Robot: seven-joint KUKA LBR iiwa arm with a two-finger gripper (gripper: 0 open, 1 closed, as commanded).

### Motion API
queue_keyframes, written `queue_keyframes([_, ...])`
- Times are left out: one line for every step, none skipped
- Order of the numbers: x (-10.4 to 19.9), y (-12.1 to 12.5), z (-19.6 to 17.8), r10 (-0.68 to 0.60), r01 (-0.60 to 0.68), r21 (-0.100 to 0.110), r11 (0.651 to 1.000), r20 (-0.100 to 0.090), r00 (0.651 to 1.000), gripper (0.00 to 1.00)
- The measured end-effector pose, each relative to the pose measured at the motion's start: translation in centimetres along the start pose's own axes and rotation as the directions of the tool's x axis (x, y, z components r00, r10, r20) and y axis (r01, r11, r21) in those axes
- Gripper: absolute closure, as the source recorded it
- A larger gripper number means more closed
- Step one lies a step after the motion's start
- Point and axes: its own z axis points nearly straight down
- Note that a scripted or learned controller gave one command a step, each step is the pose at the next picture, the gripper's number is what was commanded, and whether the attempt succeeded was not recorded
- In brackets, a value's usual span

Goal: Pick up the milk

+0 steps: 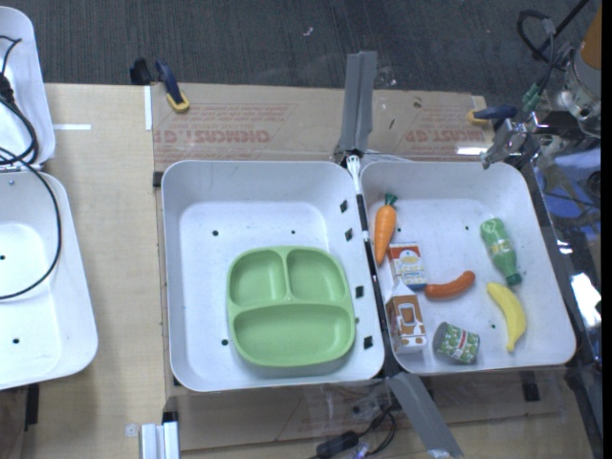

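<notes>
Two small cartons lie at the left side of the right bin. One is white with a red and orange label; the other is brown and white and sits near the front wall. I cannot read which one is the milk. My gripper hangs over the bin's back right corner, above the rim and well away from both cartons, with nothing visibly in it.
The right bin also holds a carrot, a sausage, a green bottle, a banana and a green can. In the left bin lies a green divided plate. Cables hang near the arm at the right.
</notes>
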Motion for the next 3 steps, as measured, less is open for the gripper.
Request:
queue_keyframes([2.6,-4.0,-4.4,0.134,-0.134,0.002,0.991,0.001,0.991,0.00])
queue_keyframes([6.6,-6.4,14.8,0.299,-0.299,0.003,0.954,0.001,0.954,0.00])
queue_keyframes([5.6,-11.6,19.5,0.203,-0.203,-0.007,0.979,-0.002,0.979,0.00])
